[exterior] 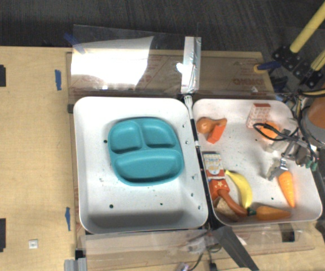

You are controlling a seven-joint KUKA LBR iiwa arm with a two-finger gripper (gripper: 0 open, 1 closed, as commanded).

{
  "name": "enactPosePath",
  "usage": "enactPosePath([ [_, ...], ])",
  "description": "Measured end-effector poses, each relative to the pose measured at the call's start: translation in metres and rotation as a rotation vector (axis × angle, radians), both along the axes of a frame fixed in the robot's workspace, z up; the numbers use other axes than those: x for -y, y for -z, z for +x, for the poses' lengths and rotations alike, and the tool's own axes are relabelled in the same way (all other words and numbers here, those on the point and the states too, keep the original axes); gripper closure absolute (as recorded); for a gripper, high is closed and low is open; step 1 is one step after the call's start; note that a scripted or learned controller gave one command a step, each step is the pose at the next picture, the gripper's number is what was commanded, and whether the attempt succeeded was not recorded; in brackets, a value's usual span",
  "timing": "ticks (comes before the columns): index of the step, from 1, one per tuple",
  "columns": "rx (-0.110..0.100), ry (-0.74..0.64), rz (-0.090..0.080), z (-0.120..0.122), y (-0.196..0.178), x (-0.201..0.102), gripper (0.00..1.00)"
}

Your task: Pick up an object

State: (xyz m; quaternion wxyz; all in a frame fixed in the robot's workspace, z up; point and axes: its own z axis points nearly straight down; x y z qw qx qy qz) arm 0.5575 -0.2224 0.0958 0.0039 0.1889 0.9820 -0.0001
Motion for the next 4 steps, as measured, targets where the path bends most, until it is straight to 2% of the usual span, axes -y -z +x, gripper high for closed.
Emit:
enactPosePath([
  [1,0.002,0.019,-0.001,-0.047,0.007,0.002,0.0],
  [2,0.005,0.089,0.0,-0.074,0.007,0.001,0.0],
  [3,0.017,0.087,-0.005,-0.07,-0.007,0.001,1.0],
  [4,0.015,0.087,-0.004,-0.07,-0.006,0.001,0.0],
])
